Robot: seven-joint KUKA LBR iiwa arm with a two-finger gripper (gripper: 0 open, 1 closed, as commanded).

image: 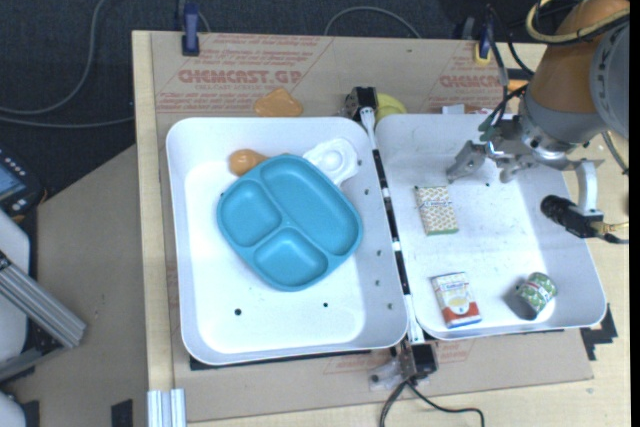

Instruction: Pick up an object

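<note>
Nearest the camera, along the front edge of the right bin (590,310), a small red and white carton (456,300) lies flat, and to its right a crumpled green and white packet (535,294) sits close to the bin's front right corner. A little further back, near the middle of that bin, a small patterned sachet (436,210) lies flat, apart from the other two.

In the left bin (200,315), a blue divided plate (289,221) with three compartments lies tilted across the centre. Behind it, an orange piece (245,160) pokes out at its back left edge, and a white lid-like piece (332,158) rests against its back right edge.

Further back over the right bin, the end effector (487,161) hangs above the bin's rear part, its two fingers spread wide with nothing between them. It is well apart from the sachet, carton and packet. The arm (580,65) reaches in from the right.

Farthest away, on the bench (300,65) behind the bins, an orange block (279,103) lies by the left bin's rear rim, and a yellow object (389,105) sits by the gap between the bins.
</note>
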